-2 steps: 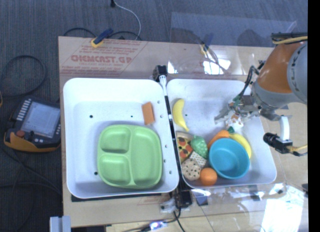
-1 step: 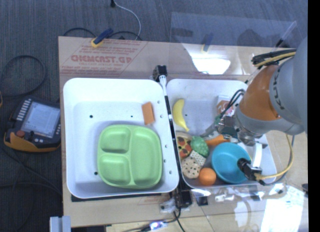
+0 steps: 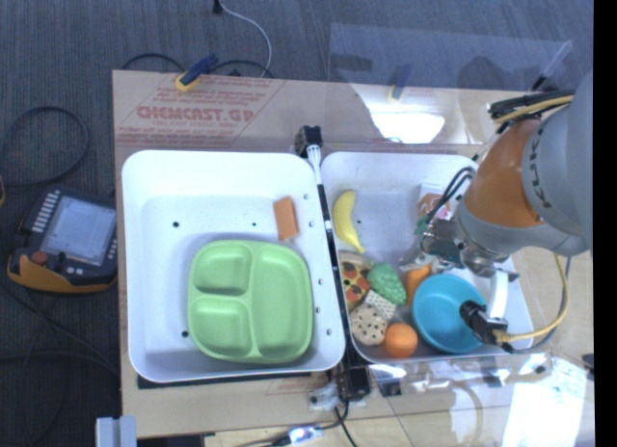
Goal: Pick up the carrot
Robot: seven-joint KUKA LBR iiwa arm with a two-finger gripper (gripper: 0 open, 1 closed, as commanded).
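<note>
Reaching into the right bin from the right: arm, its gripper low over the clutter; jaw state cannot be told. Carrot: orange, just below the gripper, touching the blue bowl. Alongside: banana, pizza slice, green item, cookie, orange. Left bin: green plate, orange block.
</note>
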